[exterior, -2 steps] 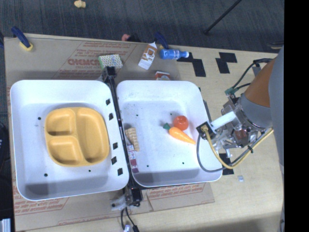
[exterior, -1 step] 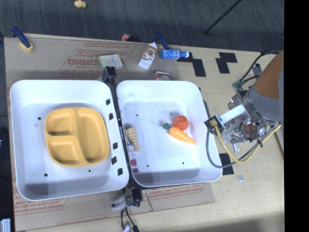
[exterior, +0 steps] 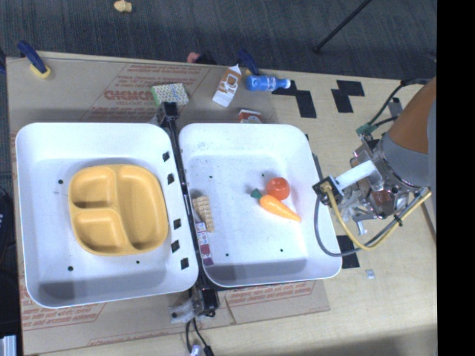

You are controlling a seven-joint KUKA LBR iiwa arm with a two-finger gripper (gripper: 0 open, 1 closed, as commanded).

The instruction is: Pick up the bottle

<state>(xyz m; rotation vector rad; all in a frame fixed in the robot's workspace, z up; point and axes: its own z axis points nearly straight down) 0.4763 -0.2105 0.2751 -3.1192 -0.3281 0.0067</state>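
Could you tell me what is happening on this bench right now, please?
The arm's gripper sits off the right bin's right edge, touching nothing. Its target, the blue bottle, lies on the cardboard behind the bins. A carrot and tomato lie in the right bin; a yellow divided plate lies in the left.

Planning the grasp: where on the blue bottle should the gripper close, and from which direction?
The blue bottle lies on its side on the bench beyond the right bin, long axis running left-right in the camera view, narrower end pointing right. Probably best to come straight down from above and close across the wider mid-body, fingers on its far and near sides. A small carton sits close to its left end, so stay clear of that end.
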